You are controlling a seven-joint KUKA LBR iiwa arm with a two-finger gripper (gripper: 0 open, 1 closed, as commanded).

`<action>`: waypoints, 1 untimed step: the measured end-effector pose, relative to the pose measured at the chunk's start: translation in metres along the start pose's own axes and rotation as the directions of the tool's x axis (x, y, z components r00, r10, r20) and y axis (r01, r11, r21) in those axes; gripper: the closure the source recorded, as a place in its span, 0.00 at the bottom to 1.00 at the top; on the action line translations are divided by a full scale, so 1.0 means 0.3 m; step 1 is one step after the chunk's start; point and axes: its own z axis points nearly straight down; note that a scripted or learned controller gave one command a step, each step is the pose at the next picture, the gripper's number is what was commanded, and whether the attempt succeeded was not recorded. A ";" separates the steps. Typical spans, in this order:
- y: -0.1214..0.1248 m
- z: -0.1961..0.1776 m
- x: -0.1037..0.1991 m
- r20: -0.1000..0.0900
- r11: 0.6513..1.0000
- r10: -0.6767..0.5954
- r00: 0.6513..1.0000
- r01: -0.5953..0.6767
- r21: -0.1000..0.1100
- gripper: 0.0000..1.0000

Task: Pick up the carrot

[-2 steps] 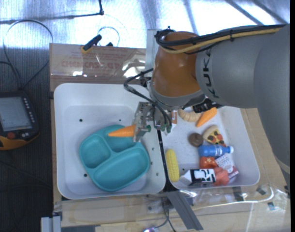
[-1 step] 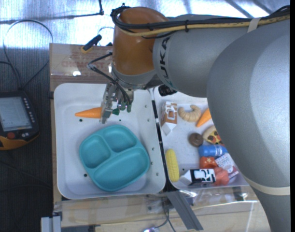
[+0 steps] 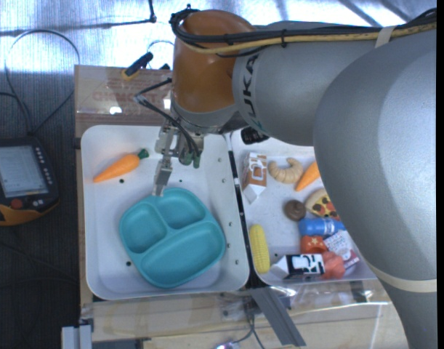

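Observation:
An orange carrot [image 3: 117, 166] with a green stem end lies in the upper left of the left bin [image 3: 98, 267], pointing left. My gripper [image 3: 176, 167] hangs over the same bin, to the right of the carrot and just above the far edge of a teal divided plate [image 3: 172, 235]. It is open with nothing between its fingers [image 3: 163, 174]. A clear gap separates the gripper from the carrot.
The right bin [image 3: 240, 195] holds a second orange carrot-like piece [image 3: 307, 176], a croissant [image 3: 287, 169], a corn cob [image 3: 259, 247], a brown ball [image 3: 294, 209], a pizza slice [image 3: 322, 205] and several packets. The arm's bulk covers that bin's right part. A tablet [image 3: 19, 171] lies off the bench at left.

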 end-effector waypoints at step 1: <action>0.079 -0.971 0.035 0.011 1.000 0.028 1.000 -0.028 -0.005 0.00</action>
